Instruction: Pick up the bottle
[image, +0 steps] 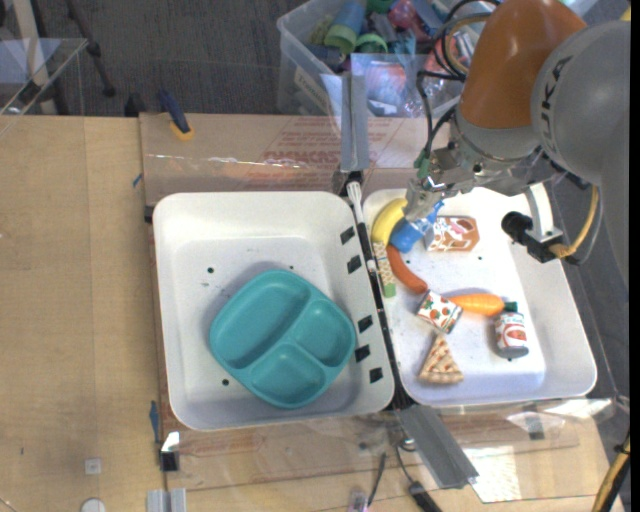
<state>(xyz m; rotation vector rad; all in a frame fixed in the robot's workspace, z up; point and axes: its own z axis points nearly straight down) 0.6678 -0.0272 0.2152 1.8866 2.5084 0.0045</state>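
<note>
A small clear bottle with a blue cap (413, 228) hangs tilted over the far left corner of the right bin (565, 345), cap end down and to the left. My gripper (428, 196) is right above it, and its fingers are shut on the bottle's upper end. The bottle overlaps a yellow banana (386, 222) and an orange-red sausage (404, 270) lying under it. A second, small red bottle with a dark cap (511, 333) lies near the right bin's near right side, well away from the gripper.
In the right bin are also a printed snack packet (456, 234), a carrot (478, 302), a red-and-white block (438, 312) and a pizza slice (439, 362). The left bin (190, 290) holds a teal divided plate (283, 338). A clear tub of toys (330, 45) stands behind.
</note>
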